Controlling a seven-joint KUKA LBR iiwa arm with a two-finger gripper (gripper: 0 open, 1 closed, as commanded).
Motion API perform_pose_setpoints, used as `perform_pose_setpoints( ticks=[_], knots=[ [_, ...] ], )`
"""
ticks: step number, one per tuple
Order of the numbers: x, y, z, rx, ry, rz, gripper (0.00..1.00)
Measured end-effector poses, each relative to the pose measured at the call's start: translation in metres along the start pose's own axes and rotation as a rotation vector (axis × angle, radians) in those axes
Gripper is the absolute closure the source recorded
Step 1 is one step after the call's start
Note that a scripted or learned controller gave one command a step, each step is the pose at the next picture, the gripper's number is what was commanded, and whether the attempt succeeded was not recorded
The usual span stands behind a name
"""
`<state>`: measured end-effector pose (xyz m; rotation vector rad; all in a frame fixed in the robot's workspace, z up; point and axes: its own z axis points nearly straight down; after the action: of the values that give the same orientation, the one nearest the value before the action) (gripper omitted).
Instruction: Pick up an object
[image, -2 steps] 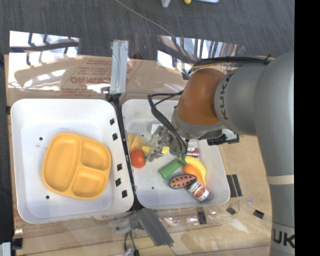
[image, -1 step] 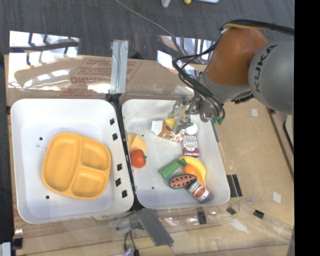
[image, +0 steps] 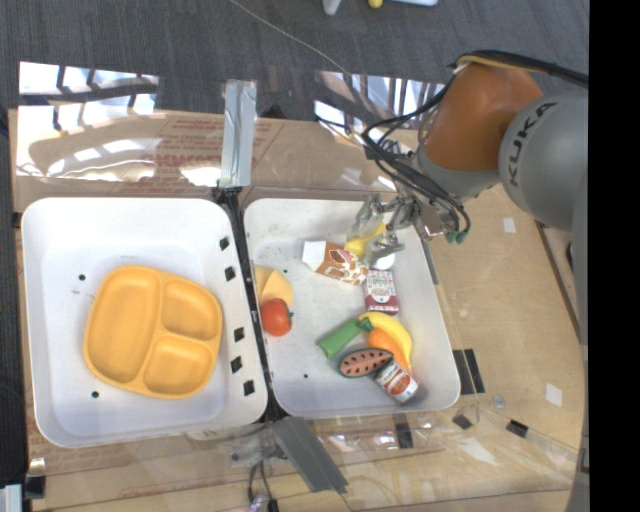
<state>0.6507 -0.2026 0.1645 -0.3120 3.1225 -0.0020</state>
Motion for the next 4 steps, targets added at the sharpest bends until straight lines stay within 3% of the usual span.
perform_pose_setpoints(
  ticks=[1,2,3,4],
  knots=[
    [-0.013,0.07,-0.067,0.001,-0.006,0.121,1.0],
    [0.023,0.114,-0.049,-0.002,0.004,0.162,1.0],
    [-0.019,0.056,-0.089,0.001,-0.002,0.036,1.0],
    [-0.031,0.117,-0.076,-0.003,0.003,0.072,1.0]
  ],
)
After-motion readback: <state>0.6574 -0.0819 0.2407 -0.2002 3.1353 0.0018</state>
